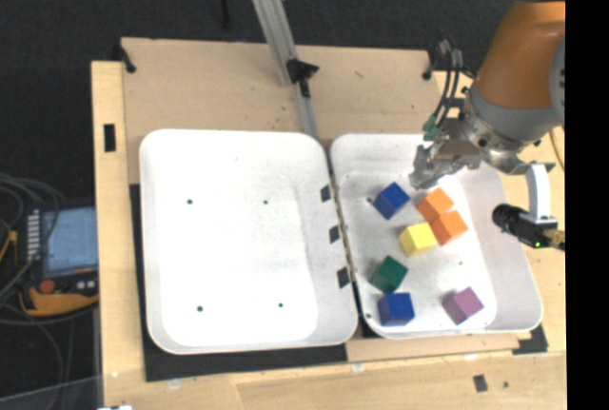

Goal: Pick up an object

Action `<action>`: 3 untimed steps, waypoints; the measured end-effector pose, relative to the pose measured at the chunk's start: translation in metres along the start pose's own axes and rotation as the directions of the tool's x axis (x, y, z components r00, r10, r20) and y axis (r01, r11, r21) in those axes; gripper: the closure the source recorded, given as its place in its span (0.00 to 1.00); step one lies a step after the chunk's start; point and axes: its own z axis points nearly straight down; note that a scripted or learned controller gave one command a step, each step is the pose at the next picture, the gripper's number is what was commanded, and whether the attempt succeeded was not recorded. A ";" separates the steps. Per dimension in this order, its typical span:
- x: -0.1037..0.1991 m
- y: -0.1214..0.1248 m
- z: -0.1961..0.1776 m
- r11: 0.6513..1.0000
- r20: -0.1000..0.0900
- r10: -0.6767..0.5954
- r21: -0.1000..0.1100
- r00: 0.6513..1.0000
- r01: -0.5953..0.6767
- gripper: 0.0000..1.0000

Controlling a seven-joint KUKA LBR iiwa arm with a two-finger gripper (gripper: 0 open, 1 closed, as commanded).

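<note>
The right bin (504, 303) holds several small blocks. A blue block (390, 201) lies near its upper left, with two orange blocks (443, 215) just to its right. A yellow block (417, 238) sits below the orange pair. Lower down are a green block (388, 274), a second blue block (396, 307) and a purple block (462, 304). My gripper (426, 173) hangs over the bin's upper part, just above and between the upper blue block and the orange blocks. Nothing shows between its tips.
The left bin (233, 237) lies beside the right one, with black clips (336, 232) along the shared edge. A metal pole (271, 13) slants up from the bench's back. A pendant with cables (57, 256) lies off the bench's left side.
</note>
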 end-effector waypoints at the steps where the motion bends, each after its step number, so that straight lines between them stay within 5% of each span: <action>1: 0.046 -0.019 0.018 1.000 -0.001 0.000 0.001 1.000 0.000 1.00; 3: 0.157 -0.056 0.034 1.000 -0.002 -0.003 0.001 1.000 0.003 1.00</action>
